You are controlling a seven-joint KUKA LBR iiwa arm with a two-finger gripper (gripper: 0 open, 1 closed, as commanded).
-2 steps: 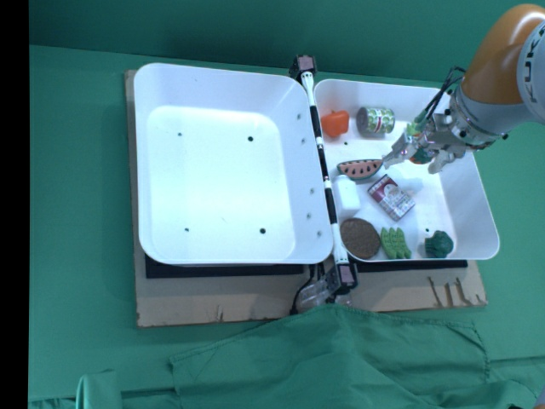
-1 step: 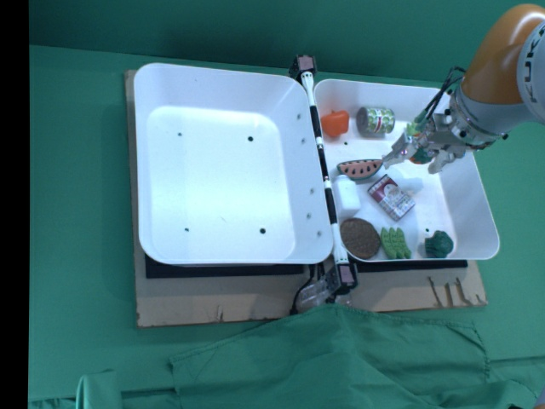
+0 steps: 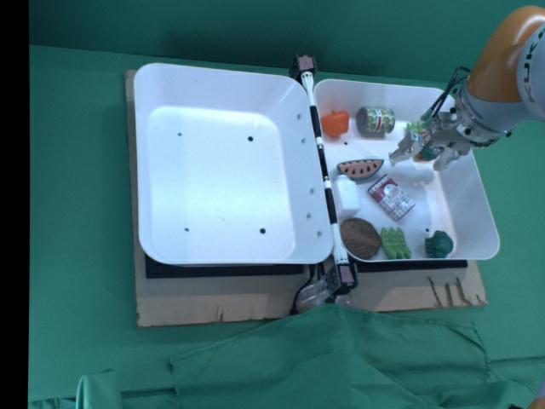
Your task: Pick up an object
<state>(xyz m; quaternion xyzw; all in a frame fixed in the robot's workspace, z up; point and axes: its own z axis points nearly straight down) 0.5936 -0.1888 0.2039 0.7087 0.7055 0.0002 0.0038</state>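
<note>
a rumpled green cloth (image 3: 341,356) lies nearest the camera, lapping over the front edge of a brown board (image 3: 170,309) that carries both bins. on the board, the left bin (image 3: 162,83) shows a bare white floor with a few small dark dots. a black and white rod (image 3: 319,156) runs along the seam between the two bins. the right bin (image 3: 485,228) holds the toys. along its front wall sit a brown oval (image 3: 360,238), a green bundle (image 3: 394,242) just beside it, and a dark green broccoli (image 3: 439,244) toward the right corner. behind these lie a white block (image 3: 348,196) and a red and white carton (image 3: 391,197), then a watermelon slice (image 3: 360,169). farther back rest an orange piece (image 3: 335,123) near the rod and a can (image 3: 375,120) lying on its side. the gripper (image 3: 426,150) hangs over the bin's rear right part, right of the can and well behind the broccoli. a small green and white object (image 3: 418,133) sits right against it, but whether the object is between the fingers cannot be told, nor whether the pincer is released or clenched. the grey arm with its orange band (image 3: 509,49) reaches in from the right. the bench and back wall are green.
</note>
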